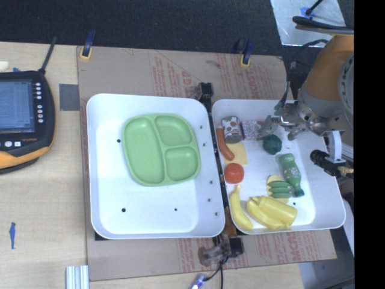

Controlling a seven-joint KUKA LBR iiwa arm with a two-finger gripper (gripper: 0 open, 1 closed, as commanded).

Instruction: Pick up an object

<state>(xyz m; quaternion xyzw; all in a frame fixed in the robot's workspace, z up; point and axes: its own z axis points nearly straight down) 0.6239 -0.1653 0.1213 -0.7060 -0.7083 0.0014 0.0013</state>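
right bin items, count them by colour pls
Right bin, as far as the view lets me tell:
Green: 3 (bottle, dark round piece, small ridged piece)
Yellow: 3 (banana, cheese slice, lumpy piece)
Red/orange: 2 (tomato, sausage)
Multicoloured packets: 2
Total: 10

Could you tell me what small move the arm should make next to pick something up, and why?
Probably a short descent onto the dark green object. The gripper sits just above it in the right bin, and nothing shows between its fingers, so lowering there looks like the nearest try.
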